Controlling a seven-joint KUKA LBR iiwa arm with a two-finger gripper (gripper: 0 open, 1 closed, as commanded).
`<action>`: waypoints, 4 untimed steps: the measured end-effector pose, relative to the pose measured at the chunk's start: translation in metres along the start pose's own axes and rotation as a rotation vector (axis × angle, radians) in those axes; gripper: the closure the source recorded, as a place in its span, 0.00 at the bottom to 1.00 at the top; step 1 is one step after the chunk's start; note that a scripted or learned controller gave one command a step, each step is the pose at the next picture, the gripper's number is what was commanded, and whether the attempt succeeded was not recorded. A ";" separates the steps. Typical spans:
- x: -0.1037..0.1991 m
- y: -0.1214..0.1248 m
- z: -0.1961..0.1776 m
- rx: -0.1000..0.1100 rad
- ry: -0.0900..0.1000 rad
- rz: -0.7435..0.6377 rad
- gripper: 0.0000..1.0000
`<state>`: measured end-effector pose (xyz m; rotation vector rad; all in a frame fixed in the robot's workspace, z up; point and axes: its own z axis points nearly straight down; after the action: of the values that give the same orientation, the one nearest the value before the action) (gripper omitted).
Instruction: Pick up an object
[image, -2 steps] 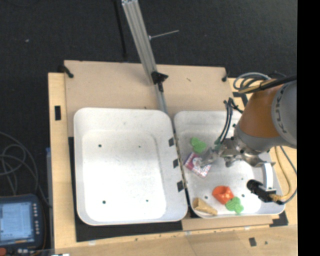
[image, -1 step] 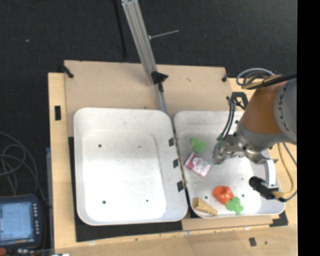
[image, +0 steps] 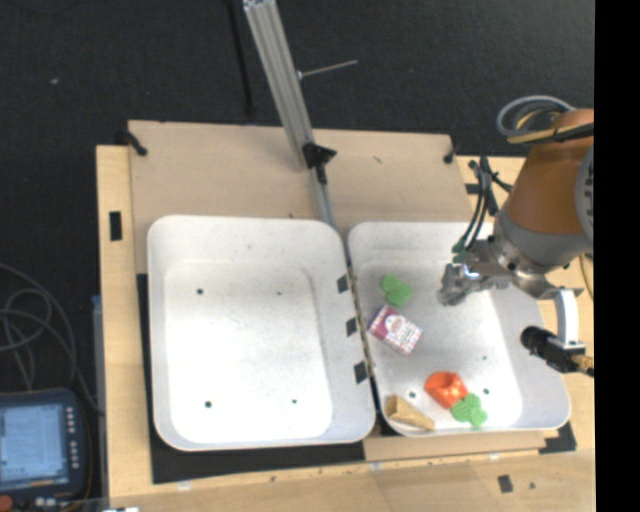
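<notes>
The counter (image: 240, 175) carries two shallow white bins side by side. The left bin (image: 170, 250) occupies the centre-left of the frame. The right bin (image: 420, 240) sits at centre-right and contains five loose items. A small green piece (image: 397, 291) lies in the upper left part of that bin. Just below it is a pink and white packet (image: 394, 331), close to the bin's left wall. Toward the lower edge lies an orange-red object (image: 444, 386), with a second green piece (image: 468, 410) touching or nearly touching it at lower right. A tan wedge-shaped item (image: 408, 411) rests at the bin's lower left corner. The arm (image: 545, 200) enters from the right of the frame, its orange band visible above the wrist. The claw (image: 452, 287) is positioned over the upper middle of the right bin, to the right of the upper green piece and apart from it. Nothing is seen between its tips, and whether they are spread or pressed together cannot be told. A slanted metal post (image: 285, 90) rises at upper centre.
</notes>
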<state>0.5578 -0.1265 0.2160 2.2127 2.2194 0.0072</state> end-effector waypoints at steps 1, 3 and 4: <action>0.000 -0.003 -0.064 -0.001 0.000 -0.001 1.00; 0.046 0.011 -0.073 0.006 0.002 -0.003 1.00; 0.093 0.019 -0.053 0.010 0.002 -0.002 1.00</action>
<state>0.5762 -0.0330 0.2691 2.2162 2.2280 -0.0009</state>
